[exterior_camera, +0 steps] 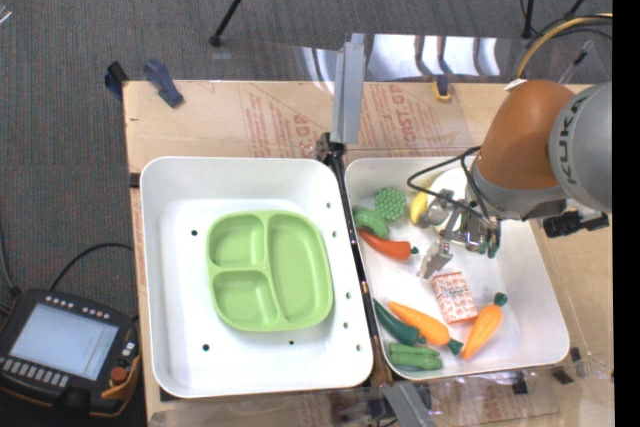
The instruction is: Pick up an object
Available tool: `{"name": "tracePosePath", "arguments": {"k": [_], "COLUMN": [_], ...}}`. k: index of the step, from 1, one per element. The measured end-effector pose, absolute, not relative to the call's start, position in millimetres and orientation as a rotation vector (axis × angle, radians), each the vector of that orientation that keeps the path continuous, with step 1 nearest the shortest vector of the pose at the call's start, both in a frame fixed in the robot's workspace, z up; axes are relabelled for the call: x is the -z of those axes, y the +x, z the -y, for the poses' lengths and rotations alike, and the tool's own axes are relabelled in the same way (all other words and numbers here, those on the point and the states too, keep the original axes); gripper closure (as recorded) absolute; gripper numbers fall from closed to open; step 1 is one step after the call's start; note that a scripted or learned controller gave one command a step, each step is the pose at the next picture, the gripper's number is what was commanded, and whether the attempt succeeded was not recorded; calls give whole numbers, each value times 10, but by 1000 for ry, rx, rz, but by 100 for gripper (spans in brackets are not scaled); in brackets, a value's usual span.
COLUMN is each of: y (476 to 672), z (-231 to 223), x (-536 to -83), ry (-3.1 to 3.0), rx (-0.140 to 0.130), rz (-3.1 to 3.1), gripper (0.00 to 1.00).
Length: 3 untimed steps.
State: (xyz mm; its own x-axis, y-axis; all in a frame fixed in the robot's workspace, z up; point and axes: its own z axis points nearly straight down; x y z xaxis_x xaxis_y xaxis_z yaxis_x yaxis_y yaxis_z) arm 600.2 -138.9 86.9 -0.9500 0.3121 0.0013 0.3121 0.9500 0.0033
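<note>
The claw hangs low in the right bin, fingers slightly parted and gripping nothing. Toy foods crowd it on three sides. Just below sits one small red-and-white carton, near the fingertips but apart from them. To the left lies a carrot beside a green leafy piece and a green bumpy round toy; a yellow piece shows partly behind the wrist. Along the near edge lie two more carrots — three in all — plus a dark green cucumber-like toy and a green pod. The left bin holds one green divided plate with three compartments. Both bins rest on the wooden surface.
</note>
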Motion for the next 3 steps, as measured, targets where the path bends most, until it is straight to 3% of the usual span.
{"name": "tracePosePath", "arguments": {"k": [1,2,3], "y": [5723,5311,5410], "z": [826,835,847], "x": [-868,-866,-868], "ry": [-376,-537,-567], "rx": [3,1,2], "rz": [3117,3093,3089], "gripper": [0,0,0]}}
